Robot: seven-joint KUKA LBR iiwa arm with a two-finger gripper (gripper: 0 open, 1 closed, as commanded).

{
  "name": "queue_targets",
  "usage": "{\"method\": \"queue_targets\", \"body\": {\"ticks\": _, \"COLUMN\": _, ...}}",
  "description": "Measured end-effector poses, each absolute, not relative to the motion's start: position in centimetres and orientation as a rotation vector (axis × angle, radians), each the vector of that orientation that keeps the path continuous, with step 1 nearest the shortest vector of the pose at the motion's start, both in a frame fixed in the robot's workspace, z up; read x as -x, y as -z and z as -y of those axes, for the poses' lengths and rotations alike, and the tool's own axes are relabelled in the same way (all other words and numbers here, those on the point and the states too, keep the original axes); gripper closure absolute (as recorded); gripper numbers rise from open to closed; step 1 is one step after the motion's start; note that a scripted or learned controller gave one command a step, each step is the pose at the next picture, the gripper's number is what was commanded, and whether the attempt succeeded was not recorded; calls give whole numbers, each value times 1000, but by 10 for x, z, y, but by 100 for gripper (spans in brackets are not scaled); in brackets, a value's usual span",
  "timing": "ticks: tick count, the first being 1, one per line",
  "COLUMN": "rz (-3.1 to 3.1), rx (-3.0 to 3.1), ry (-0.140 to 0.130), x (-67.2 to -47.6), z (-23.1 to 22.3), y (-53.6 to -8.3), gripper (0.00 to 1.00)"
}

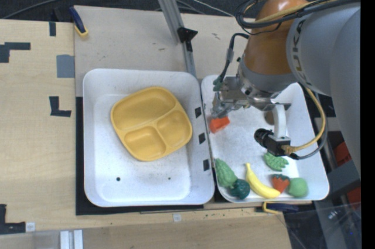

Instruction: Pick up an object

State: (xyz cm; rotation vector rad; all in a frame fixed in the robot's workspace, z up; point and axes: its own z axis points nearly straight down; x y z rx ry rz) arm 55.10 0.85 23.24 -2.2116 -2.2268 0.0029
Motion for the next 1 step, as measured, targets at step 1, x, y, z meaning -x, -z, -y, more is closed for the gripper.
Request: {"method": "queue_targets", "body": {"ticks": 1, "rz": 2230, "rx": 2210, "ry": 0, "x": -565, "z": -71, "y": -234, "gripper": 100}}
